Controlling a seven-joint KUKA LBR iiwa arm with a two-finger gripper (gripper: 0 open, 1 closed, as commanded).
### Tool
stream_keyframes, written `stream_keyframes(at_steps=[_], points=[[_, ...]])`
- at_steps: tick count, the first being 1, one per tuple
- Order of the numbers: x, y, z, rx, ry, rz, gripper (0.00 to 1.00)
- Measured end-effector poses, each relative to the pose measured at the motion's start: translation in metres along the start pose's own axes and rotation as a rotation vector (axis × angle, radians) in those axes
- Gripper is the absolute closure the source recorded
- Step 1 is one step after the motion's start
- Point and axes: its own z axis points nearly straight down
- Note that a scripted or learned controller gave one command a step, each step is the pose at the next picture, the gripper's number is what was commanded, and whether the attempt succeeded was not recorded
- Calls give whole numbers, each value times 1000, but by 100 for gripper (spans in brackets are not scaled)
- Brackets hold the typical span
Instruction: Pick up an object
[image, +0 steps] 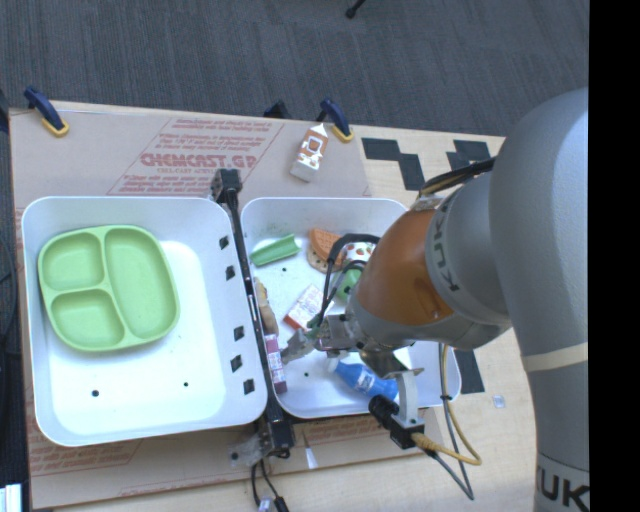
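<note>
The right bin holds several small items: a green block, an orange-brown piece, a red and white packet, a green round item and a blue item. My gripper is low in this bin near its left wall, just below the packet and left of the blue item. The orange band and wrist of the arm cover the bin's right half. Nothing shows clearly in the gripper's grasp.
The left bin holds a light green divided plate. A black divider rail runs between the bins, with a brown item against it. A small bottle lies on the cardboard behind the right bin. Cables trail at the front.
</note>
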Motion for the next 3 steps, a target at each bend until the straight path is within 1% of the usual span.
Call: stream_keyframes(at_steps=[1,2,3], points=[[1,1,-10,1,1,-8,100],[1,2,-20,0,0,-14,100],[1,2,-20,0,0,-14,0]])
